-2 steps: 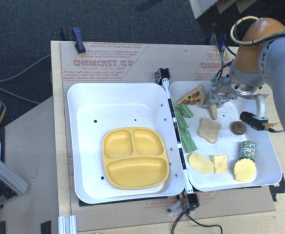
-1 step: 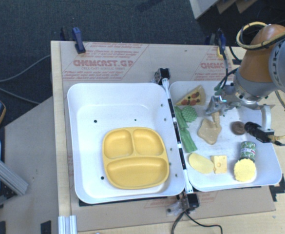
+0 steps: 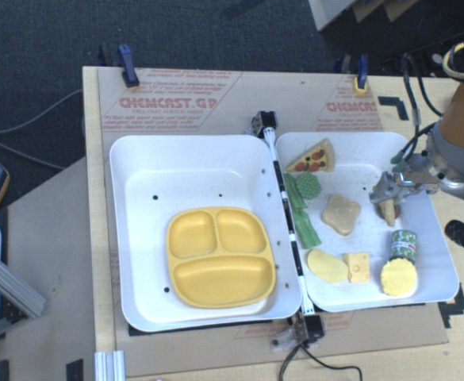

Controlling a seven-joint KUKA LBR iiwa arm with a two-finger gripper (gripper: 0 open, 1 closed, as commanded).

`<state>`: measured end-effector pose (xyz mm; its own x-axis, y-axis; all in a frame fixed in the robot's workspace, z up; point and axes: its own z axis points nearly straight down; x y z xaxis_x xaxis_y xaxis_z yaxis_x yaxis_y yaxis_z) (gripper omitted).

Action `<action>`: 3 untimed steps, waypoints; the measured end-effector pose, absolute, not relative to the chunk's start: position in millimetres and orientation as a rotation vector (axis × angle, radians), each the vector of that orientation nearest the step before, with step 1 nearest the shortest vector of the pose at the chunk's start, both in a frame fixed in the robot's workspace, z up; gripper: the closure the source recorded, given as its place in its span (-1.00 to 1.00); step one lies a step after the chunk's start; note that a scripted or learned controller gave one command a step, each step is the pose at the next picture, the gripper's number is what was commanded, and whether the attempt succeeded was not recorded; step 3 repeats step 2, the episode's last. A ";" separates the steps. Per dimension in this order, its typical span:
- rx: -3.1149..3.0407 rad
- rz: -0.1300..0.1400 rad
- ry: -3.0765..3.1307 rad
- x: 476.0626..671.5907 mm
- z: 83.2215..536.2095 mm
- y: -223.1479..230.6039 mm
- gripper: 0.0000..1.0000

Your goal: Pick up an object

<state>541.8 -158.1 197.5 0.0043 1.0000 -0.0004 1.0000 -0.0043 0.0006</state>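
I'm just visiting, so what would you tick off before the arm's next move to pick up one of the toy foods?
1. Gripper is over the right bin: ok.
2. Something sits under it to grab: ok, a small tan piece lies right at the fingertips.
3. That piece is actually held: cannot tell.
4. Neighbours stand apart from it: ok, the green can and beige slice leave gaps.
5. Yellow tray lies out of the way in the left bin: ok.

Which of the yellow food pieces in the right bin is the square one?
The small yellow block near the bin's front, between the oval yellow piece on its left and the round ridged one on its right.
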 end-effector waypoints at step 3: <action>2.217 0.000 2.232 549.9 230.1 -28.0 1.00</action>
